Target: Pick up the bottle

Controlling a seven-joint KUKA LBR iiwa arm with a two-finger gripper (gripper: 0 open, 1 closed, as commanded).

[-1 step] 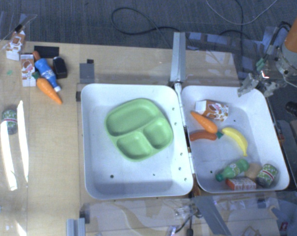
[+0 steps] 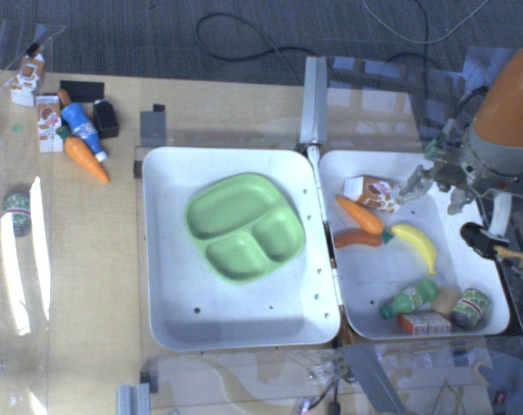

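Though its grip is unreadable, end effector (image 2: 436,190) above right bin (image 2: 371,277), bottle (image 2: 410,299) apart.

Place: a robotics lab, not a home kitchen.
Floor: grey carpet (image 2: 157,7) with loose black cables (image 2: 244,50) trailing across it.
Worktop: pale wood (image 2: 71,258) bearing a left bin (image 2: 170,318) and a right bin (image 2: 369,275) (both shallow and white), parted by a metal rail (image 2: 312,102).
Machine: a grey, orange-banded arm (image 2: 507,111) at the right.
Contents: toy food only, such as a carrot (image 2: 359,213) and a banana (image 2: 417,245).
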